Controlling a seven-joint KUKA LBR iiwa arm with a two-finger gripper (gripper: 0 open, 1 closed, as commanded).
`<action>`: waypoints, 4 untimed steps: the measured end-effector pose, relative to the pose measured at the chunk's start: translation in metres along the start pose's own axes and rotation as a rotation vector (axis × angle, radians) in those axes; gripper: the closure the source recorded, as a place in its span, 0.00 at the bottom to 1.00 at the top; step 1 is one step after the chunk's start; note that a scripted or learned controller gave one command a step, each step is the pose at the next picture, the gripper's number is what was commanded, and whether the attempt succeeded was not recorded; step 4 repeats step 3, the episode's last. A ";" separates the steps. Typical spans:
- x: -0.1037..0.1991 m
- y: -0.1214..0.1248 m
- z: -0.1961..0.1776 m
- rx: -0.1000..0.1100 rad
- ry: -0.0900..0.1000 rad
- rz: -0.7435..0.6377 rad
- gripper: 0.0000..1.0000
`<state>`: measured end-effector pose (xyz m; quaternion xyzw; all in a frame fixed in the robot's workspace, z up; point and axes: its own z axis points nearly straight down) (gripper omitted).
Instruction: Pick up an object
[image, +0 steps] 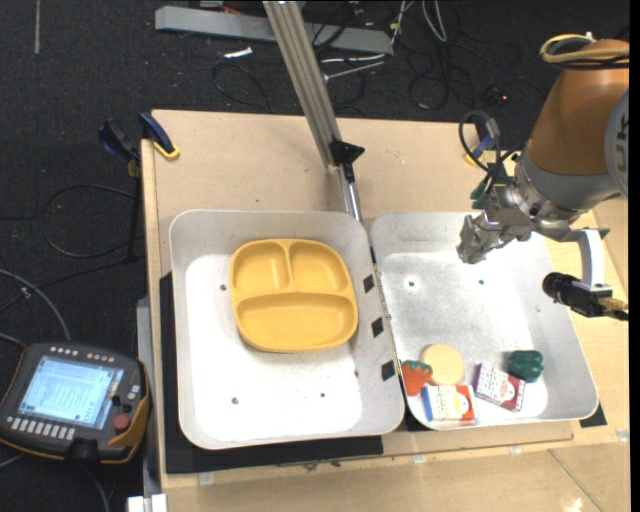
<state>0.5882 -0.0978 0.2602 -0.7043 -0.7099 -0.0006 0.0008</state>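
Desk (250, 165): tan board carrying two shallow white bins side by side; its near edge is partly hidden by the bins.
Arm (580, 110): grey with an orange band, entering from the right and cut off by the picture's edge.
Left bin (200, 400): holds a yellow divided tray (294, 294), lying flat toward the far side.
Right bin (470, 300): its objects are bunched along the near edge.
Tool (474, 243): hangs over the far part of the right bin, well apart from the objects; its tips are dark and small, so whether they are spread or closed cannot be told, and nothing is seen in them.
Objects, largest first: a pale round piece (443, 362); a blue-and-orange carton (448, 403); a red-and-white carton (499, 386); a dark green lump (526, 365), perhaps toy food; a small red-orange piece (416, 375), partly hidden.
Pendant (70, 398): on the floor, left, screen lit.
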 end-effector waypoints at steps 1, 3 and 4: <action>0.059 -0.015 0.014 0.003 0.000 -0.001 1.00; 0.150 -0.030 0.020 0.000 0.000 0.000 1.00; 0.150 -0.030 0.020 0.000 0.000 0.000 1.00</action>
